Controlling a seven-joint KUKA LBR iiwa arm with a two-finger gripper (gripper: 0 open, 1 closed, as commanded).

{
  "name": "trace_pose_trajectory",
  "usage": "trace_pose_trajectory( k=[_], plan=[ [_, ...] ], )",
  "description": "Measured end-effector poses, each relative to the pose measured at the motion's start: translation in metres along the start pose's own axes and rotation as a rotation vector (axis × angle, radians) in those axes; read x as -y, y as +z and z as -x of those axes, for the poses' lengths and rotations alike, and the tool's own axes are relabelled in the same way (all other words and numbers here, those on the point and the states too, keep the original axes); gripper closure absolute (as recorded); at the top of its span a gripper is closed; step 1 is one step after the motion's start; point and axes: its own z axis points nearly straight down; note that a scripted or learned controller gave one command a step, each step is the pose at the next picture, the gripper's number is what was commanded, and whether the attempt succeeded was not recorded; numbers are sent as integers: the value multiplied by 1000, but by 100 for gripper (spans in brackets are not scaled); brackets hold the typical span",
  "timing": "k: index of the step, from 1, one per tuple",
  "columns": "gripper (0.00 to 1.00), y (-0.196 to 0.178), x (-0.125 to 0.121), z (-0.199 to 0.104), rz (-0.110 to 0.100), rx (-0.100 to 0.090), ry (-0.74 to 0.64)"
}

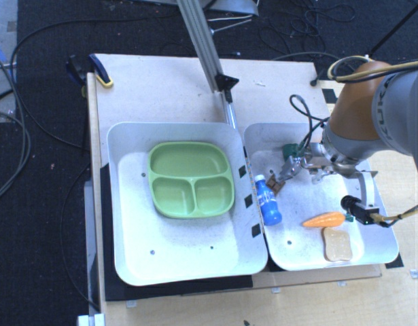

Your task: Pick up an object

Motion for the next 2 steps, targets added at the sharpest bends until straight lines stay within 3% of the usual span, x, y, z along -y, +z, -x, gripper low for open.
trace_pose_trajectory(
  k=[1, 2],
  plan=[
    [0, 34, -2, -1, 7, -1, 0],
    [100, 20, -4, -1, 15, -1, -1]
  ],
)
